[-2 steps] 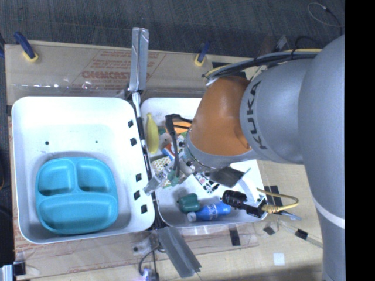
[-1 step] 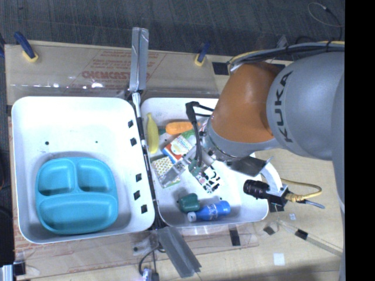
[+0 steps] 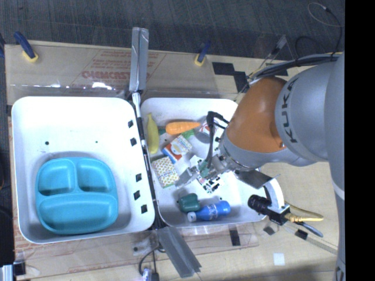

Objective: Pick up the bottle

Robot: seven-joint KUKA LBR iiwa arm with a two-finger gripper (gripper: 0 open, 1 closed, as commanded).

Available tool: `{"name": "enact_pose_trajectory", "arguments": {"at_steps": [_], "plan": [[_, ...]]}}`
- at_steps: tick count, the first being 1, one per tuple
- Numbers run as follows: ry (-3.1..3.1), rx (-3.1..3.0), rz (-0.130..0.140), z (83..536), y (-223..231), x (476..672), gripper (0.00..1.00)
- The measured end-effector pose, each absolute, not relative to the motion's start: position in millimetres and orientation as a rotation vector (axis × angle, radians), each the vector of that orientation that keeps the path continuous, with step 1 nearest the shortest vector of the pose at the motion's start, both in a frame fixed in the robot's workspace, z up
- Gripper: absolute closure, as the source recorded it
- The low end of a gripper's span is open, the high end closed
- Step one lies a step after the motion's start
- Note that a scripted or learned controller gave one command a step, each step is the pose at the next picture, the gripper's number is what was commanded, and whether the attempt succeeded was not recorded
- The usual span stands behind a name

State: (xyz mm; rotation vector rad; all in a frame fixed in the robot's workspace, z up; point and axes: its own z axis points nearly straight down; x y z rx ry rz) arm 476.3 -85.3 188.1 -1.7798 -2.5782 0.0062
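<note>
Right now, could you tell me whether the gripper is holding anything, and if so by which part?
It cannot be told. The gripper hangs over the clutter in the right bin, while the blue bottle lies apart from it, near the front wall.

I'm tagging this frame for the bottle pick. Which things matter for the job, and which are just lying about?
For the job:
blue bottle
gripper
right bin

Lying about:
carrot
yellow piece
green cap-like thing
patterned packet
blue tray
left bin
</note>
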Motion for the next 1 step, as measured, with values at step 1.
{"name": "enact_pose_trajectory", "arguments": {"at_steps": [1], "plan": [[-2.664, -1.649, 0.004, 135.3, -142.7, 475.7, 0.00]]}}
